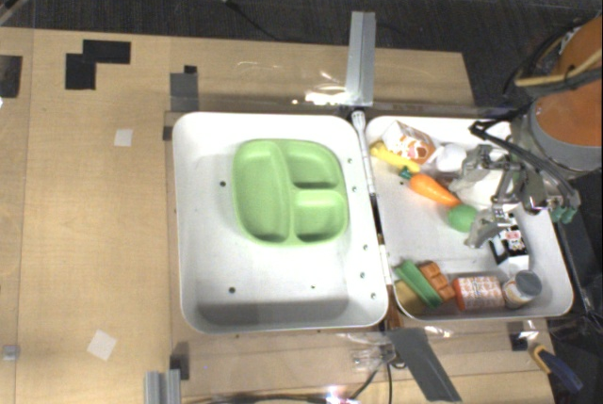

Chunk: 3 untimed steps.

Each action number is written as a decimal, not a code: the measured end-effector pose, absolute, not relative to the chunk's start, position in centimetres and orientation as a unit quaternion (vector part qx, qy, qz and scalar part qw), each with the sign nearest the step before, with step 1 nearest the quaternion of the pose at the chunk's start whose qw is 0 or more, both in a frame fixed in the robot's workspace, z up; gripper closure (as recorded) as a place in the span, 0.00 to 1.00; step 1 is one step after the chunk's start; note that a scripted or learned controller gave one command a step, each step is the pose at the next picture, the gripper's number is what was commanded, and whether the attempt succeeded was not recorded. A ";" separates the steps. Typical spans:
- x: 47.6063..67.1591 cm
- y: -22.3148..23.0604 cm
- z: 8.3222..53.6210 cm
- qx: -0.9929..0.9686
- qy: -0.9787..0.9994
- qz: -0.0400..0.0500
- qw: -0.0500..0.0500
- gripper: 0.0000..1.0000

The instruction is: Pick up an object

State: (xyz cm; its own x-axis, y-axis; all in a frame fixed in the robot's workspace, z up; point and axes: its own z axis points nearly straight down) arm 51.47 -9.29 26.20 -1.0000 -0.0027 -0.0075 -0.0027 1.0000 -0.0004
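While the arm reached in from the right, the scene stood as follows.

Toy carrot (434, 189): orange, tapered, with a green stub at its upper-left end; it lay aslant in the upper half of the right bin (415, 247).
Carrot and end effector: the carrot lay just left of the end effector (492, 204), apart from it, with a small green rounded toy (462, 219) between them.
End effector: it hung low over the right side of the right bin; how far its fingers stood apart could not be told, and nothing showed between them.
Arm: grey, with the orange band (566, 110) at the view's right edge.
Upper corner of right bin: a yellow banana-like toy (385, 153) and a white and orange packet (412, 147), just above the carrot.
Lower edge of right bin: a green piece (415, 283), an orange block (436, 277), a red-labelled can (479, 291) on its side and a grey cap (528, 282), in a row.
Left bin (203, 204): it held a green divided tray (288, 190).
Counter (85, 233): pale wood, bearing both bins side by side.
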 end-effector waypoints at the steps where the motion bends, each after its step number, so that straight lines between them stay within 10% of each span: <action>1: 56.6 -12.1 16.5 0.071 0.998 0.000 0.000 0.00; 3: 60.7 -9.7 9.0 0.089 0.996 0.000 0.008 0.00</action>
